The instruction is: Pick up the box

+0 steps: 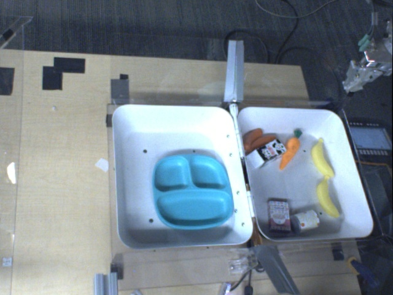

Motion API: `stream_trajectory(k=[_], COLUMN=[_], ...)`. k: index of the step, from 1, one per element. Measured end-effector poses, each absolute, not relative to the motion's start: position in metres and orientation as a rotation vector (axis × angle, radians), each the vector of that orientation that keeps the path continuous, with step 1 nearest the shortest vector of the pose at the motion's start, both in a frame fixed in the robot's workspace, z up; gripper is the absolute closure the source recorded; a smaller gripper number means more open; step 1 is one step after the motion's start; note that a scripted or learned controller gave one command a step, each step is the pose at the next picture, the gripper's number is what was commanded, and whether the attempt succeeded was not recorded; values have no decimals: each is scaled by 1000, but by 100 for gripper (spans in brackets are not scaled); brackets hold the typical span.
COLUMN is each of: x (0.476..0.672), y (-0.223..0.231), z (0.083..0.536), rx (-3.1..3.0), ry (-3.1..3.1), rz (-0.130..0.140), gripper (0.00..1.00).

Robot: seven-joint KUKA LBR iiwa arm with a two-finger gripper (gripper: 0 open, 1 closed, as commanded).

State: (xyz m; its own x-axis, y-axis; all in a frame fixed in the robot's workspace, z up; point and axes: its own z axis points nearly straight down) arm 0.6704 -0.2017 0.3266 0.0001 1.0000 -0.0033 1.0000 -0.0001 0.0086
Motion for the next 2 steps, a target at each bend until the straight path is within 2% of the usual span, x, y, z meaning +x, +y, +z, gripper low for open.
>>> stream_trajectory(k=[2], x=[670], y=[-202], z=[416], rx=[2317], ry=[2110], rz=[6], gripper=[100])
